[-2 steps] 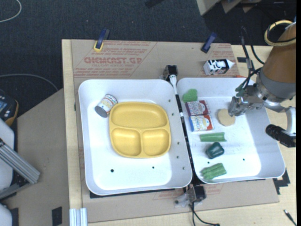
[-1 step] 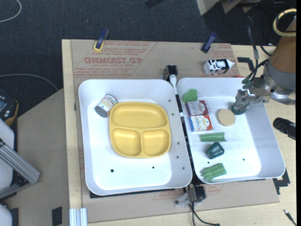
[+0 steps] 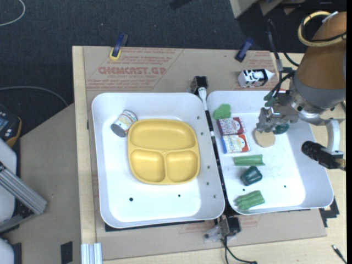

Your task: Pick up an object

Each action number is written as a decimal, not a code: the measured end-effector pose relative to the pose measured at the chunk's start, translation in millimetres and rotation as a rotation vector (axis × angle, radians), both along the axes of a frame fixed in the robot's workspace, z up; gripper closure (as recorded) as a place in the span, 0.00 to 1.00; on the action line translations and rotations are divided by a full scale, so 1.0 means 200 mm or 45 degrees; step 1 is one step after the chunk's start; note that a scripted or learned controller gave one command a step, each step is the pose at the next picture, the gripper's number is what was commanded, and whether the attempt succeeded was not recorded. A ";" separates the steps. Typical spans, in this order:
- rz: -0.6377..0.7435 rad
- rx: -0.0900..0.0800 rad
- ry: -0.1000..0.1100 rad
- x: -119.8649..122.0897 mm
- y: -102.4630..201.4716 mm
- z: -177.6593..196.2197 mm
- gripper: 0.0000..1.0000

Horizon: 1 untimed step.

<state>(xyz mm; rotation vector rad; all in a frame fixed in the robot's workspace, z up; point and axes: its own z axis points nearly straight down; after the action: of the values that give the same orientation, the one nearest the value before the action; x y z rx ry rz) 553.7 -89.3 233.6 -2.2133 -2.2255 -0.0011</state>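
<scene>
Over right bin [image 3: 308,194], end effector [image 3: 269,124] hangs low, just above tan disc [image 3: 265,139]; teal piece [image 3: 281,128] beside it. Grip state: cannot tell. Good pick needs straight descent centred on disc, clear of teal piece and cards [image 3: 232,135], then slow lift.

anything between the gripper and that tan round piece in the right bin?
Nothing visible. The gripper sits right over the upper edge of the tan round piece in the right bin. The nearest neighbour, a red-and-white packet, lies apart to its left.
</scene>
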 end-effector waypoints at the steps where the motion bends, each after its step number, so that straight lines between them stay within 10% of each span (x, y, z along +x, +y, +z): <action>1: 0.000 0.000 0.001 -0.03 0.29 0.02 1.00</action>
<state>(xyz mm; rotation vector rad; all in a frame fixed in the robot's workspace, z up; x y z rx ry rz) 548.0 -31.9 236.9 -2.2132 -2.2253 -0.0001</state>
